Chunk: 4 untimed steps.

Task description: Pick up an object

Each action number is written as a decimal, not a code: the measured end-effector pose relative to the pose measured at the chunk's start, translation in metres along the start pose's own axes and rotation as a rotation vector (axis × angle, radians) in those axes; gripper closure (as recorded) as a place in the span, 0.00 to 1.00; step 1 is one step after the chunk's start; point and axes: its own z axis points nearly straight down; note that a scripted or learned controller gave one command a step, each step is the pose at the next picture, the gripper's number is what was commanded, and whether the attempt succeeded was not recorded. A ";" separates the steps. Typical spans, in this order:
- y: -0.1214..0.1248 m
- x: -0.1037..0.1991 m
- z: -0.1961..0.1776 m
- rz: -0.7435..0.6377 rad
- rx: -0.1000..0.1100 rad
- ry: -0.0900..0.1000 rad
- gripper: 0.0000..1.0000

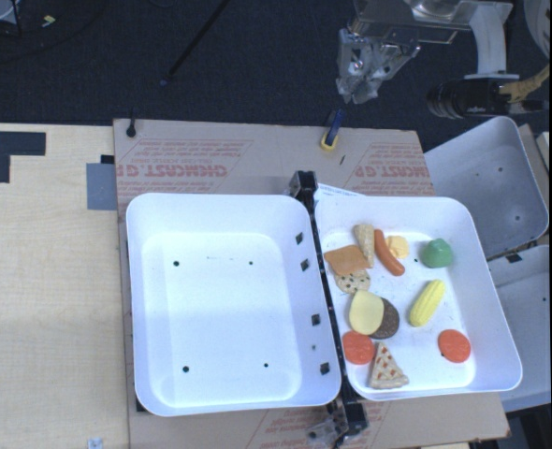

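Observation:
The right white bin [486, 251] holds several toy foods: a green ball [435, 253], a corn cob [427, 302], a red sausage [388, 253], an orange wedge [345, 259], a yellow disc [366, 313] over a brown one, two red rounds [357, 348] [455, 345] and a pizza slice [385, 368]. My gripper [358, 84] hangs high at the top of the view, beyond the far edge of the bins, well away from the food. Nothing shows beneath its tip.
The left white bin [145, 251] lies beside the right one, joined by a black divider [315, 279]. Both rest on a cardboard sheet [220, 162]. A small blue and yellow item [331, 131] lies on the cardboard below the gripper. A grey metal panel [486, 181] stands at right.

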 end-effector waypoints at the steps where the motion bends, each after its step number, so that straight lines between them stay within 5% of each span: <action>1: 0.028 -0.070 0.003 0.005 0.005 -0.002 1.00; 2: 0.026 0.036 0.003 -0.011 0.005 0.003 1.00; 3: -0.004 0.107 0.003 -0.009 0.008 0.002 1.00; 4: 0.023 0.050 0.003 0.004 0.005 -0.002 1.00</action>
